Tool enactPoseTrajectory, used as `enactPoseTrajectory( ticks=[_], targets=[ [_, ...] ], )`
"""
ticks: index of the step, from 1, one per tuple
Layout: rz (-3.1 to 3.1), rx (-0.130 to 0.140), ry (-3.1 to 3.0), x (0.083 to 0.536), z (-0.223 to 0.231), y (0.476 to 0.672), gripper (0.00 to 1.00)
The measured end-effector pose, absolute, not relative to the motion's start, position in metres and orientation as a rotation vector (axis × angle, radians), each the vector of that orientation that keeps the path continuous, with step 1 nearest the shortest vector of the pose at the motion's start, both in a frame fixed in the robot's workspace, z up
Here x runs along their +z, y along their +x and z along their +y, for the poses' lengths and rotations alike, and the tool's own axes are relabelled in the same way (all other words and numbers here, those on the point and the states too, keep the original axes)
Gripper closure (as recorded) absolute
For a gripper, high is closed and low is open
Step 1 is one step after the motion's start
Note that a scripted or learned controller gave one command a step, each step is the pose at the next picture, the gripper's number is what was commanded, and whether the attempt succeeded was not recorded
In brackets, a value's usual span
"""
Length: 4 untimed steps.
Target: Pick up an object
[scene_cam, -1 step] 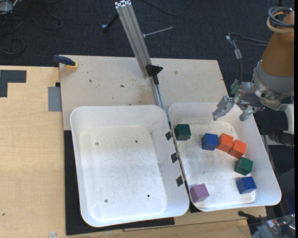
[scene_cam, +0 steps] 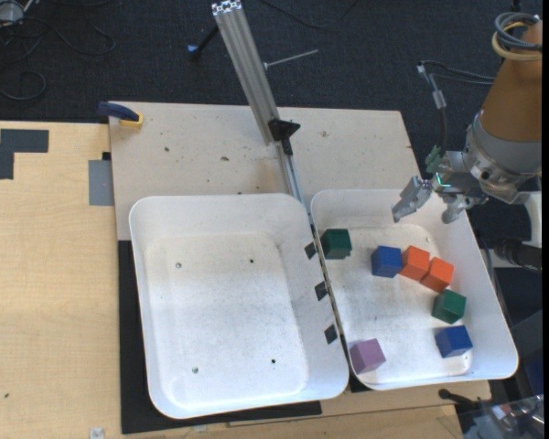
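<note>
Camera view: two white bins sit side by side on a bench; the left bin (scene_cam: 165, 245) has nothing pointed out in it, the right bin (scene_cam: 494, 337) holds seven cubes. The gripper (scene_cam: 432, 207) hovers over the right bin's far edge, fingers spread, nothing between them. Below it, a dark green cube (scene_cam: 336, 242) lies near the divider; a blue cube (scene_cam: 386, 262) touches two orange cubes (scene_cam: 426, 268); another green cube (scene_cam: 449, 305), a blue one (scene_cam: 454, 340) and a purple cube (scene_cam: 367, 355) lie nearer the front.
</note>
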<state>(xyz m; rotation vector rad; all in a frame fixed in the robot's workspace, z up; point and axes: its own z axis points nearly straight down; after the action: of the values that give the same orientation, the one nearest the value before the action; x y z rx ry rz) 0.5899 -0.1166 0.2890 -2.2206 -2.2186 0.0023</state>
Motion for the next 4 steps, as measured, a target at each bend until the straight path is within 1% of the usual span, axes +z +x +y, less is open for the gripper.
enactPoseTrajectory(
  ticks=[1, 2, 3, 4],
  targets=[
    [-2.216, 0.009, -2.217, 0.227, -0.113, 0.595, 0.00],
    [-2.213, 0.009, -2.219, 0.173, -0.103, 0.594, 0.00],
    [-2.219, 0.003, -2.223, 0.130, -0.108, 0.597, 0.00],
    [-2.210, 0.000, -2.231, 0.142, -0.109, 0.597, 1.00]
  ],
)
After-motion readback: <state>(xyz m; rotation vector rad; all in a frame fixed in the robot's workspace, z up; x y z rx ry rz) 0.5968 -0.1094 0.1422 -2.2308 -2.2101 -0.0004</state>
